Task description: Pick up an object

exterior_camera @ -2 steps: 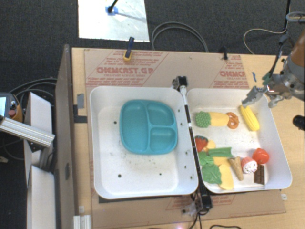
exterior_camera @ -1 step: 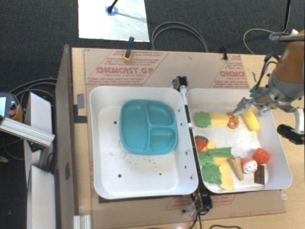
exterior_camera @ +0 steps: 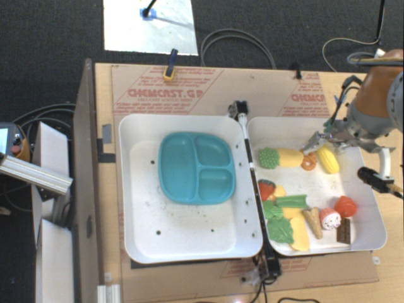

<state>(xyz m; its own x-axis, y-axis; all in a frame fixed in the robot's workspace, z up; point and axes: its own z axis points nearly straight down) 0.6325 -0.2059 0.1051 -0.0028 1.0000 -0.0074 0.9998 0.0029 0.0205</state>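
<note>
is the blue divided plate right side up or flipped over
Right side up: the blue divided plate in the left bin shows its three recessed compartments facing up.

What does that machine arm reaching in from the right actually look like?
The arm is a rounded grey tube with a broad orange band above the wrist. At its end sits a small metallic hand of grey and silver parts, with thin dark cables looping beside it. No lettering is readable on it.

bins: two white bins (exterior_camera: 136,232), side by side
plates: one teal divided plate (exterior_camera: 196,168), left bin
toy foods: roughly a dozen in the right bin, including one corn cob (exterior_camera: 328,160) and one tomato (exterior_camera: 345,206)
</note>
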